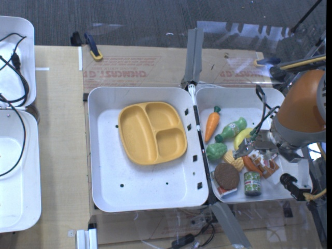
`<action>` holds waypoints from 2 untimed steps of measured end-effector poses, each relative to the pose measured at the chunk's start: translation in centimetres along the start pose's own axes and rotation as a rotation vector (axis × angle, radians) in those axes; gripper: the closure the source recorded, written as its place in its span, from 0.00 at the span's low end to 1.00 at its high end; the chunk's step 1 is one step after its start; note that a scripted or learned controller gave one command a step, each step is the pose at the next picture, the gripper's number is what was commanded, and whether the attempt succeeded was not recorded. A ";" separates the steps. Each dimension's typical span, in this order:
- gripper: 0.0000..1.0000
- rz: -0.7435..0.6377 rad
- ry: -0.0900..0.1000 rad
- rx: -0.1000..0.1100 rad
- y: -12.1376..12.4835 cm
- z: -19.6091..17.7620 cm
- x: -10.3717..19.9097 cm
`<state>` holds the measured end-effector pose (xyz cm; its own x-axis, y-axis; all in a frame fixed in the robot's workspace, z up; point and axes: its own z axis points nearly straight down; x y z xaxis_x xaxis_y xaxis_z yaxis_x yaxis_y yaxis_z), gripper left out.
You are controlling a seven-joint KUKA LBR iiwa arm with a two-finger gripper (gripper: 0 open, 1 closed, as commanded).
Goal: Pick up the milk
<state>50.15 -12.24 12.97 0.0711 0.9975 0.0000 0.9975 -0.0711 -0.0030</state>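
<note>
bright even overhead light, soft shadows, sharp focus.

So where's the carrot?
The carrot lies in the right bin, near its left wall, just above the green broccoli and left of the green bottle.

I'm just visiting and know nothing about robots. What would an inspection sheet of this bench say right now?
Surface: two white bins, left bin and right bin, on a cardboard-covered bench.
Job's things: milk not identifiable among the toys.
Clutter: yellow divided plate in left bin; carrot, banana, cookie, can in right bin.
Grippers: gripper low over the right bin's toys.
Cables: black cables at far left.
Surroundings: dark carpet beyond.
</note>
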 end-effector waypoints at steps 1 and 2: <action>0.00 -0.071 -0.001 -0.035 -1.0 2.3 -3.9; 1.00 -0.060 -0.018 -0.050 -0.7 0.9 -4.7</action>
<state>49.07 -16.84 12.03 0.0112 0.9998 -0.0191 0.9989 -0.0103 0.0460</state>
